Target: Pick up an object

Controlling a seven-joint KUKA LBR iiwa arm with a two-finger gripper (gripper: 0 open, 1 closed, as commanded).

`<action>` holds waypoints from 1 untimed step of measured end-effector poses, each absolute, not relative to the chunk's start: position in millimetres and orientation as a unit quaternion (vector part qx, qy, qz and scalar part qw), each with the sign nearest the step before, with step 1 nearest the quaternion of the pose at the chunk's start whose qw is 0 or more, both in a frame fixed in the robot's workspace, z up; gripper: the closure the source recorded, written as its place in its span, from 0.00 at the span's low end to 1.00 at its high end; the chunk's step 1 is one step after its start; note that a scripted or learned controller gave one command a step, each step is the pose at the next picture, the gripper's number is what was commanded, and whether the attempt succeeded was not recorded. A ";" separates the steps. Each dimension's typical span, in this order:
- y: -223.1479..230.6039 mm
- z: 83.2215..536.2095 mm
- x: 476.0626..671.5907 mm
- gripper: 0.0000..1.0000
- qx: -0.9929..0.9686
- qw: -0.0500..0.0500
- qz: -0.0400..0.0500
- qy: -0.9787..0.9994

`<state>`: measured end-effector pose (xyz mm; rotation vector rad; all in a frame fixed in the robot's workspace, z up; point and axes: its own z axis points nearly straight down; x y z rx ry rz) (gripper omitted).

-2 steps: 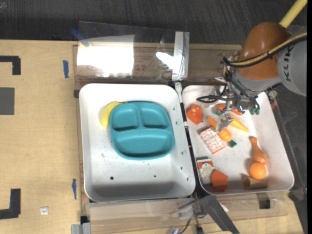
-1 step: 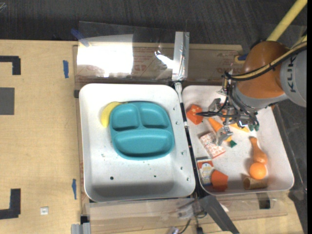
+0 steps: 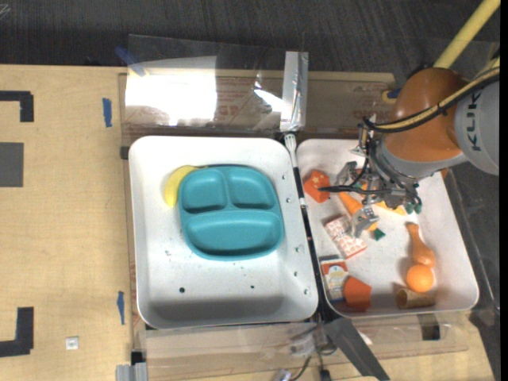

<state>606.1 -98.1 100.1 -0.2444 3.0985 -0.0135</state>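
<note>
Over the far left part of the right bin [image 3: 460,292], the pincer [image 3: 367,217] hangs low among a scatter of small things, with the grey arm [image 3: 484,125] and its orange band [image 3: 425,113] reaching in from the right. Whether the pincer is released or clenched cannot be told from this slanted look down; dark linkage and cables crowd the spot, and nothing can be seen clearly caught in it.

Just beside the pincer, on its near side, lies a small white packet with red print [image 3: 346,237], tilted. To the far left of it sits a small orange-red block [image 3: 317,186], close to the wall between the bins. An orange piece [image 3: 350,202] lies partly under the linkage. To the right, an orange gourd-shaped toy [image 3: 418,260] rests with its round end toward the near side, and a brown piece [image 3: 413,298] lies just beyond it by the near rim. At the near left corner sit a small printed carton [image 3: 335,276] and a red-orange cube [image 3: 357,293], touching or nearly so.

In the left bin [image 3: 159,284], well apart from the arm, a teal divided plate [image 3: 232,211] lies flat, and a yellow object [image 3: 174,182] peeks out from under its far left edge. Both bins stand side by side on the surface [image 3: 55,236].
</note>
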 end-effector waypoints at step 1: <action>-99.0 99.7 602.2 0.00 -0.053 0.016 -0.003 0.998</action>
